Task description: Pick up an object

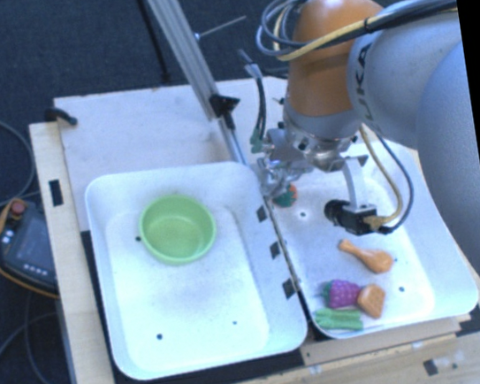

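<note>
My gripper (278,184) hangs over the near-left corner of the right bin (442,290), close to the divider between the bins. A small orange and green object (287,196) sits right at its tip; I cannot make out whether it is gripped or just lying beneath. Further forward in the same bin lie an orange pear-shaped toy (366,256), a purple grape bunch (342,291), an orange piece (372,301) and a green pod (338,319).
A green bowl (177,229) stands in the left bin (128,337), towards its back. A metal post (188,51) slants up behind the bins. A black cable end (349,213) dangles from the wrist over the right bin.
</note>
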`<state>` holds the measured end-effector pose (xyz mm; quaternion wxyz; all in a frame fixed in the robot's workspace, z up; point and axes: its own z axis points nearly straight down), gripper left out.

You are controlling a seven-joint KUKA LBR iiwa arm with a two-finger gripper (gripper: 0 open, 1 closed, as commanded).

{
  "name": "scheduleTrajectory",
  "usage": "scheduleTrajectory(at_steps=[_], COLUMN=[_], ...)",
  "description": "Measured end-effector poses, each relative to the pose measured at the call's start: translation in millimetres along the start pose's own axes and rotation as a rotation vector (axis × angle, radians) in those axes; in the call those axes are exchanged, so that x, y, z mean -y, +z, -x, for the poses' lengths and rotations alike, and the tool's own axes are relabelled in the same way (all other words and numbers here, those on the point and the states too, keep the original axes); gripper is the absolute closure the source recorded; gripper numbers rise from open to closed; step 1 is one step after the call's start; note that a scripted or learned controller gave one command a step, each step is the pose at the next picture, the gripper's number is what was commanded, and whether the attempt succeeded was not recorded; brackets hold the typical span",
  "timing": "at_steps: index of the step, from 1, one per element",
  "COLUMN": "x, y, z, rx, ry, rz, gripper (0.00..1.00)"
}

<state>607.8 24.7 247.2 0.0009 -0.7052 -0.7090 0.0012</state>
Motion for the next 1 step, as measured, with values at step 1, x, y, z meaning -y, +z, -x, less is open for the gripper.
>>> scheduleTrajectory(at_steps=[1], x=[-15.6], y=[-5.9], z=[-46.8], rx=[-0.002], ry=[-0.002], rz=[0.005], gripper=[1.0])
